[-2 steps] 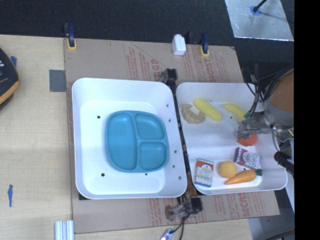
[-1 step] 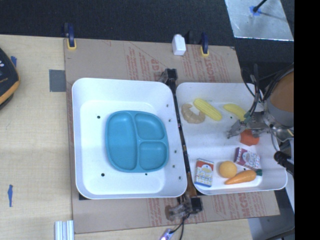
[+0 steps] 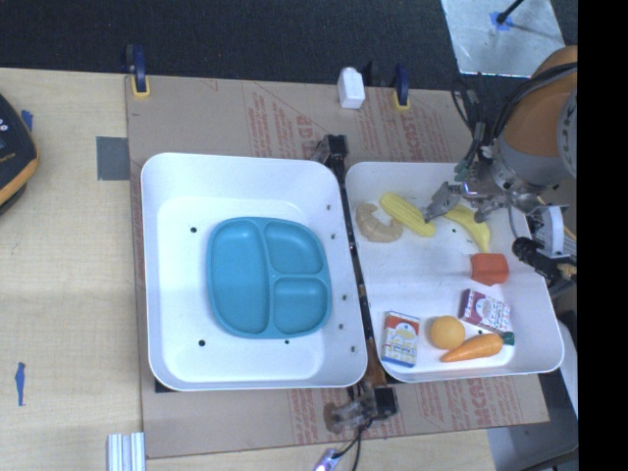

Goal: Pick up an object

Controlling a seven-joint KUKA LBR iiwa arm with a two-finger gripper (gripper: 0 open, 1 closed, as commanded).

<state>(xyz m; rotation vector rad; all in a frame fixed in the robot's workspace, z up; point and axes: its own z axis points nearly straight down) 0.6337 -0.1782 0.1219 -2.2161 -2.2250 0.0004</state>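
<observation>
- Camera view is showing, along the near edge of the right bin (image 3: 549, 361), a small carton (image 3: 400, 339), an orange ball (image 3: 446, 332), a carrot (image 3: 473, 347) and a second carton (image 3: 486, 310), crowding together near the front right corner.
- Sitting just behind them, toward the right edge, is a red block (image 3: 489, 268), apart from its neighbours and so probably the easiest pick.
- Lying flat in the middle of the left bin (image 3: 157, 263) is a blue divided plate (image 3: 268, 276).
- Hanging over the right bin's far edge, the gripper (image 3: 453, 200) is spreading its fingers partly, gripping nothing, likely lining up on the corn cob (image 3: 407, 214) and banana (image 3: 469, 226) flanking it; a pale ring (image 3: 378, 223) is resting left of the corn.
</observation>
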